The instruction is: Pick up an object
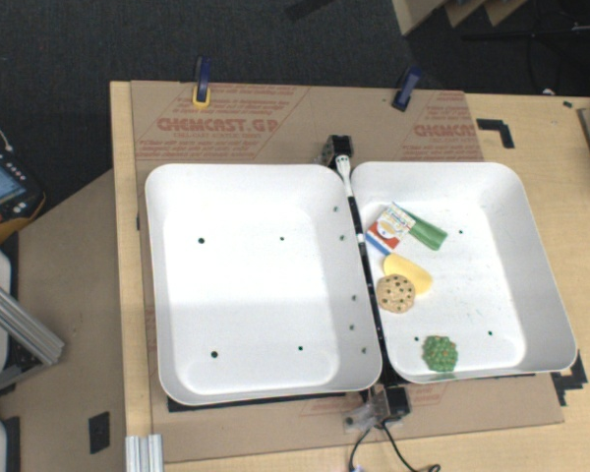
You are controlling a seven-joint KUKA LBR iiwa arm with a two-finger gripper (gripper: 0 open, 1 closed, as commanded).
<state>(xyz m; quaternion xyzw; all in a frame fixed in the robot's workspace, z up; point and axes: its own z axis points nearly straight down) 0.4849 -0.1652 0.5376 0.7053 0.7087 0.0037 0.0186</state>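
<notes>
Four small items are clustered by the right white bin's (531,264) inner wall: a round brown cookie (395,292) overlapping a yellow wedge (414,272), a red-and-white packet (388,228), a green broccoli-like lump (439,353). Two could be snagged together; gripper state cannot be told.

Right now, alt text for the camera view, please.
Two shallow white bins sit side by side on a cardboard-covered bench; the right bin holds a round tan cookie, a yellow wedge, a green bumpy lump and a white-and-green packet. The left bin shows bare white floor.
</notes>
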